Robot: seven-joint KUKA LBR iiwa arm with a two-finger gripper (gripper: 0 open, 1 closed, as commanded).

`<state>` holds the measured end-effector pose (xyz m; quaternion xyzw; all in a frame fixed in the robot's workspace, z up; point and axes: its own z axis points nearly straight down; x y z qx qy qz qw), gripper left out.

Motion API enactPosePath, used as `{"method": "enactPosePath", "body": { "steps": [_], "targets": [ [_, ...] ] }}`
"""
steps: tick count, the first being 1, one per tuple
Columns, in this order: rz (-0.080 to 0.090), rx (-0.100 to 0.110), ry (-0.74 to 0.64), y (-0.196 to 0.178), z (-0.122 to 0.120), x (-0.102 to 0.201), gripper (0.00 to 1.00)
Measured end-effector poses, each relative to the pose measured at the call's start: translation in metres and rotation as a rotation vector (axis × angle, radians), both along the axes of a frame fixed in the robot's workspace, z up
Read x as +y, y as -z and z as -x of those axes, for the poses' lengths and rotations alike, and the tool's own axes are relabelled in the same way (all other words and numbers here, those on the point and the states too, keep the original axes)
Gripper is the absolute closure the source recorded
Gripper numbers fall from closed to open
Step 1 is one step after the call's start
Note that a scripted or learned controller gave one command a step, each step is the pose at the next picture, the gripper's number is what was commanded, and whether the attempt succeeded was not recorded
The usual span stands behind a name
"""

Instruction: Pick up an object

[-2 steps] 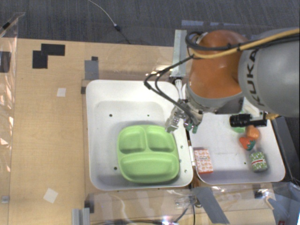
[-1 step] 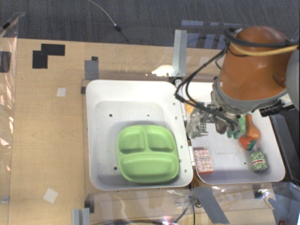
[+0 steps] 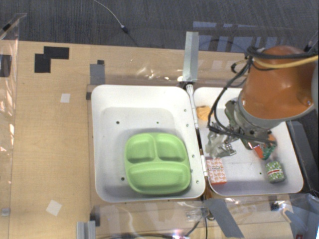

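My gripper [image 3: 224, 146] hangs low over the right bin [image 3: 294, 180], under the big orange wrist band, and its metal fingers point down toward the bin floor. A small box with a red-and-white pattern [image 3: 216, 171] lies just below and left of the gripper, near the bin's front left corner. A small green-and-white can [image 3: 274, 172] rests at the front right. An orange-red item [image 3: 263, 149] pokes out from under the arm. A yellowish piece [image 3: 203, 113] lies at the back left. The arm hides the middle of this bin.
The left bin [image 3: 107, 108] holds a green divided plate [image 3: 157, 162] in its front half. A metal post [image 3: 191, 59] stands behind the wall between the bins. Black cables loop beside the wrist.
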<state>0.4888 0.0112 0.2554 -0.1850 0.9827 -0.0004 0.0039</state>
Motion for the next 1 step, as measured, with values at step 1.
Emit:
{"method": "enactPosePath", "body": {
  "steps": [1],
  "targets": [
    [0.004, -0.001, -0.929, 0.0320, -0.0228, 0.0442, 1.00]
  ]
}}
